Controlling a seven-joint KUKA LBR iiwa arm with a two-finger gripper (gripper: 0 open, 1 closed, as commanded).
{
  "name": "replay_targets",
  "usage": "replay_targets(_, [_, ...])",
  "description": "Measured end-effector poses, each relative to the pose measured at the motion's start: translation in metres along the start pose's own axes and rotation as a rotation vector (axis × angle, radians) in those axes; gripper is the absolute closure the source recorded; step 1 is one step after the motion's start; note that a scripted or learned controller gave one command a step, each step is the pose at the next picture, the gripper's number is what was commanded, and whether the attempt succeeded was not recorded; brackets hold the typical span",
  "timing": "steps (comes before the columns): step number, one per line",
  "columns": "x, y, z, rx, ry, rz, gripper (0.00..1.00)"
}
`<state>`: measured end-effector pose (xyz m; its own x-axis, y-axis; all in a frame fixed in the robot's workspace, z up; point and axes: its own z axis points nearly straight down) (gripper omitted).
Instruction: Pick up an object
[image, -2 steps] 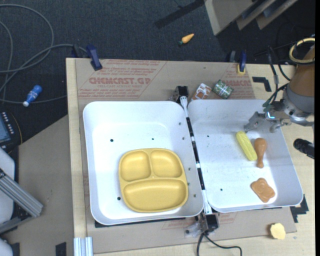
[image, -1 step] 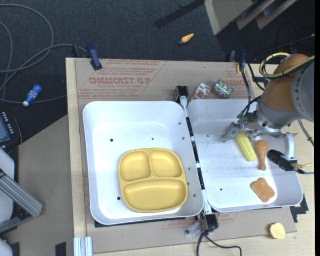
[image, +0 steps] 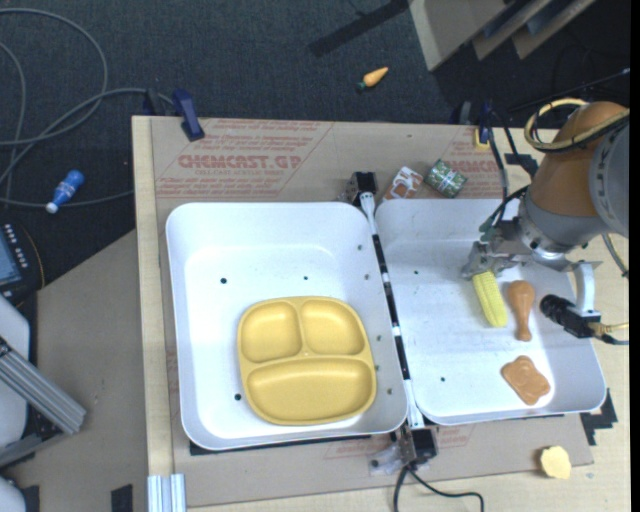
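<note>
In the right bin (image: 440, 330) lie a yellow corn cob (image: 489, 298), a brown chicken drumstick (image: 521, 306) and a tan piece of toy food (image: 526, 379). My gripper (image: 487, 256) hangs low over the bin's upper right part, just above the top end of the corn cob. The grey wrist and orange band sit right behind it. Nothing shows between its fingers. The left bin (image: 200, 250) holds a yellow divided plate (image: 304, 359).
On the bench behind the bins lie a small can (image: 446, 178) and a brown-and-white packet (image: 404, 184). A yellow chunk (image: 554, 461) lies on the bench by the right bin's front corner. A black clip joins the bins (image: 364, 187).
</note>
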<state>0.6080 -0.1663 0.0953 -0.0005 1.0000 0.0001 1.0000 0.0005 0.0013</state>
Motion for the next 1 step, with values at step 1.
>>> replay_targets(1, [0.0813,-0.0025,-0.0957,-0.008,0.001,-0.008,1.00])
